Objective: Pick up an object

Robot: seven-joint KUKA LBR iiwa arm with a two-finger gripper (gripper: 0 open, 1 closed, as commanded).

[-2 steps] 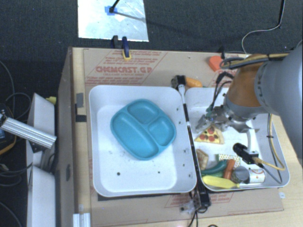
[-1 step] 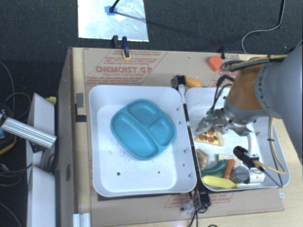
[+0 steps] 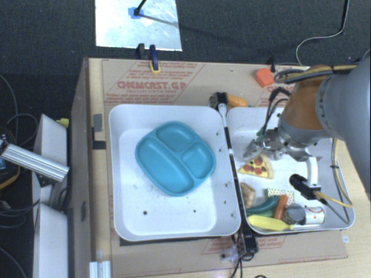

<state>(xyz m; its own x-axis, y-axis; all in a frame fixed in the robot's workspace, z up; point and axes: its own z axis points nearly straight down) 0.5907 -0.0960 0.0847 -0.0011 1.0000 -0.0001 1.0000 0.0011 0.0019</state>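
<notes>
Gripper (image 3: 255,150) sits low in the right bin (image 3: 246,123), left of its centre, just above the upper edge of the pizza slice (image 3: 257,168). Spread or pressed together: cannot tell from this angle, the wrist masks it. Nothing is seen held.

Nearest candidate: the pizza slice, lying flat on the bin floor, apart from the other items. Beyond it, along the near wall of the same bin, is a crowded cluster: brown piece (image 3: 248,194), green piece (image 3: 266,204), orange-red piece (image 3: 281,206), grey can (image 3: 294,214), yellow banana (image 3: 269,223). Several of them touch.

Left bin (image 3: 133,213) holds 1 blue divided plate (image 3: 175,157), well apart from the gripper.

Step in hand, as judged: final approach over the pizza slice; grasp not yet made, no lift.

Next move calls for a short descent to the bin floor, centred over the slice, then closing on its edges. Risk: a thin, flat object may slip out or be pushed along the floor. The cluster offers taller shapes, but neighbours crowd each 1.
</notes>
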